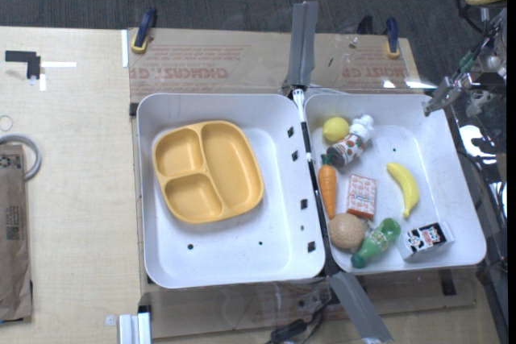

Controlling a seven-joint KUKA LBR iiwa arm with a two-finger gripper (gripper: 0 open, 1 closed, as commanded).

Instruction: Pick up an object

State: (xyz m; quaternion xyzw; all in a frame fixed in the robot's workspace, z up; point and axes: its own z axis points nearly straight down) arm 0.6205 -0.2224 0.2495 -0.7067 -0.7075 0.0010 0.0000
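Arm: it sits out at the far right edge of the view, clear of both bins; the gripper (451, 89) is a blur of metal just past the right bin's far right corner, and whether the claw is apart or together I cannot tell.
Candidates: all in the right bin (451, 173), so any pick happens there.
Banana (404, 186): lying alone on bare floor right of centre, well apart from its neighbours; probably a light, stiff toy with a smooth skin, so a pinch across the middle of the curve looks the best bet.
Lemon (335, 129): far left of that bin, round and likely slippery, touching the small bottle (352, 142); could roll out of a pinch.
Carrot (327, 188): hard against the left wall, little room for a finger on that side.
Orange box (362, 196): flat, stiff, close to the brown ball (347, 230).
Green bottle (375, 242): near side, wedged between ball and the small carton (425, 238); crowded.
Open room: the bin's right half around the banana.
Left bin (234, 266): holds a yellow divided plate (208, 171).
Edges: shallow walls and the grey divider between bins call for a straight-down approach.
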